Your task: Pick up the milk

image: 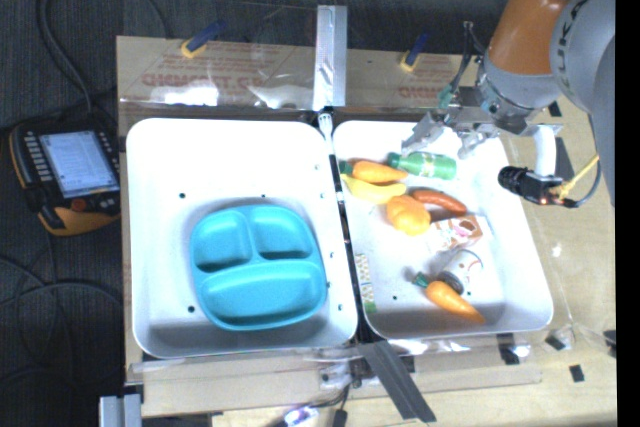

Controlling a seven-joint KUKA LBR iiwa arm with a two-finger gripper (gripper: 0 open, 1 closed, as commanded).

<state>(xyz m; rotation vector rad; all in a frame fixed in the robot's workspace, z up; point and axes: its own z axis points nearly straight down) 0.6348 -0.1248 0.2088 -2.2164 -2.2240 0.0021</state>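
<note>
The milk (461,232), a small white carton with red print, lies on its side in the right bin (520,265), right of centre. My gripper (447,135) hangs over the far part of that bin, just above a green bottle (425,164). Its fingers stand apart with nothing between them. The carton is well in front of the gripper, with a red sausage (438,200) lying between the two.
The right bin also holds an orange fruit (404,213), an orange-yellow piece (374,173), a carrot (452,297) and a dark-and-white item (456,267). A blue divided plate (258,263) lies in the left bin (160,215). A pendant (68,167) sits far left.
</note>
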